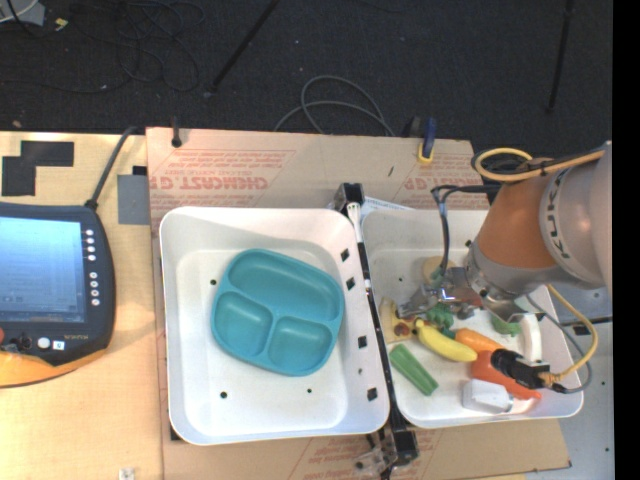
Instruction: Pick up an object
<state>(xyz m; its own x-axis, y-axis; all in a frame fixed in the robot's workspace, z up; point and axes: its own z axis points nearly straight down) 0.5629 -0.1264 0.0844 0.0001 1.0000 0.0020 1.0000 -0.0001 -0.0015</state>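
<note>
Gripper just above yellow banana

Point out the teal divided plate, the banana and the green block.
teal divided plate (277, 310): camera view, on its central ridge, left bin.
banana (446, 343): camera view, mid-body, right bin.
green block (413, 368): camera view, its middle, right bin.

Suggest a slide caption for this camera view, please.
Gripper lowered among toys in the right bin; teal plate in the left.

Red print on the cardboard sheet under the bins, upside down, reads roughly "CHEMCRAFT"; smaller lines illegible.
</note>
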